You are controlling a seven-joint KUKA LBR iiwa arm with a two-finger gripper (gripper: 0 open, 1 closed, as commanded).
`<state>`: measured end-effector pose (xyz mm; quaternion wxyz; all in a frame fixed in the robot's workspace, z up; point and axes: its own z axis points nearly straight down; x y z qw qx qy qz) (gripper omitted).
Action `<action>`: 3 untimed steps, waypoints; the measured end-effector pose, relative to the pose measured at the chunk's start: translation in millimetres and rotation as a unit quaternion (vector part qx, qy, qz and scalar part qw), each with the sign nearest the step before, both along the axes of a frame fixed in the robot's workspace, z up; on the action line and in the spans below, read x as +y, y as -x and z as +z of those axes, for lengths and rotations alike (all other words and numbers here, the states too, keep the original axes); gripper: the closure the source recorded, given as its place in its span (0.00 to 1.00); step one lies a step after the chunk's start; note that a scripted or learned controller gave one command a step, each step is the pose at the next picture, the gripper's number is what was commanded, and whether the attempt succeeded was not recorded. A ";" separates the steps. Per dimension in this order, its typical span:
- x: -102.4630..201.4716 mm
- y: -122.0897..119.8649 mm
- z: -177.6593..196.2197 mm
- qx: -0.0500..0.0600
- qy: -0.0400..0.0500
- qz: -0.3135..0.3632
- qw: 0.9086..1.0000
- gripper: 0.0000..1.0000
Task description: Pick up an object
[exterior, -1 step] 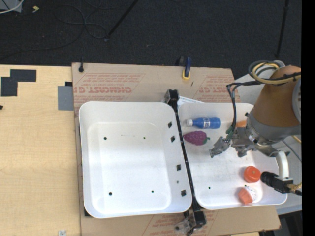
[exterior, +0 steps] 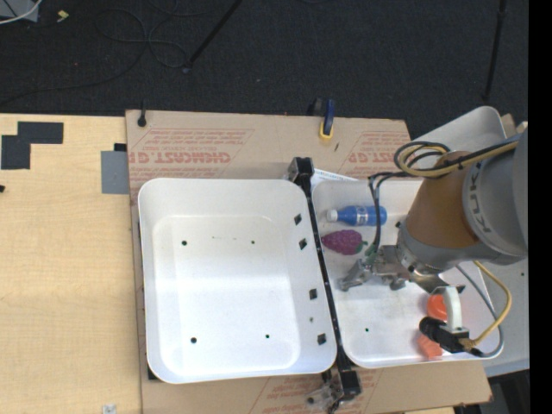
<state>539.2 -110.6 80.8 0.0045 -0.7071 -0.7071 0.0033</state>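
Overhead slanted view of worktop [exterior: 69, 257] with two shallow white bins side by side. Left bin [exterior: 226, 198], right bin [exterior: 379, 352] holding a bottle with blue cap [exterior: 355, 216], a purple object [exterior: 342, 242] just below it, and orange pieces [exterior: 438, 307] near the right edge. Grey arm with orange band [exterior: 440, 205] reaching in from the right, gripper [exterior: 355, 276] low over the right bin floor, just beside the purple object, nothing seen between the fingers; open or shut, cannot tell. Likely risk: closing on bare bin floor, or nudging the purple object toward the bottle, given the offset between gripper and object.
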 end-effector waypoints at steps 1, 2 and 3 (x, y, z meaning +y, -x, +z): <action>29.7 -58.4 4.5 -0.003 0.001 0.001 1.000 0.00; -7.2 -96.5 3.5 -0.003 0.001 0.000 1.000 0.00; -6.7 -94.9 9.7 0.001 0.000 0.001 1.000 1.00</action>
